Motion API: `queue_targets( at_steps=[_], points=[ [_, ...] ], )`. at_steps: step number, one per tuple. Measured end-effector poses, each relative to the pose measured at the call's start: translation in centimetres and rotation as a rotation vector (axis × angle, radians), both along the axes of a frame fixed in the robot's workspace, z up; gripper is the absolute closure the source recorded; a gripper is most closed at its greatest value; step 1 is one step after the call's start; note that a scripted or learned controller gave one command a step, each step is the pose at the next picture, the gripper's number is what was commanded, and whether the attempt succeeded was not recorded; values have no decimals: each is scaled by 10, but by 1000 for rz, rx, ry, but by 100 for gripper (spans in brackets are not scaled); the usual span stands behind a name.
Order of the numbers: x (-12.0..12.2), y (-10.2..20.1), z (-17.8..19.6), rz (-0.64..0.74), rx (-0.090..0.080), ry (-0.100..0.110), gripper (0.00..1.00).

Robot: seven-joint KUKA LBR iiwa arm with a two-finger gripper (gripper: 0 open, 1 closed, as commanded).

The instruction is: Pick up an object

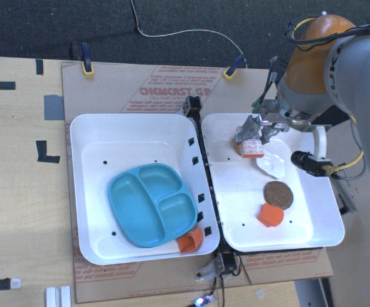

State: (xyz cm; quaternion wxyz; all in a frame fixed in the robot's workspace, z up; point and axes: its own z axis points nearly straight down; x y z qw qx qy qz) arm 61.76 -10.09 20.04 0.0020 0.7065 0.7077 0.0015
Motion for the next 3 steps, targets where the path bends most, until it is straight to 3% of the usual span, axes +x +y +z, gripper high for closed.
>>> queue_targets(
  at_steps=[1, 3],
  points=[
    [1, 0, 46, 0, 0, 1, 100],
    [-34, 91, 35, 4, 2, 8, 100]
  ],
)
